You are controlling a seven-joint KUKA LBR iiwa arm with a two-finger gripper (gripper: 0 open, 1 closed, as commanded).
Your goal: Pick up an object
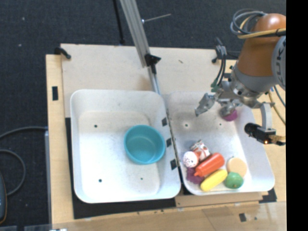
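Arm [260, 47]: rounded orange band over grey casing, pale grey cables looped above, dark cables down its side. Wrist grey metal; jaws grey, slender, two-fingered.

Camera: one, fixed above the bench [106, 66].
Facing: downward at a slant, toward both bins.
Distance: far enough to take in the whole bench top and dark floor [48, 13] around it.
Framing: left bin [82, 105] near centre-left, right bin [260, 172] at centre-right.
Arm [257, 47]: enters from the right edge, upper part.
Foreground: a metal post [137, 28] slants down from the top edge.
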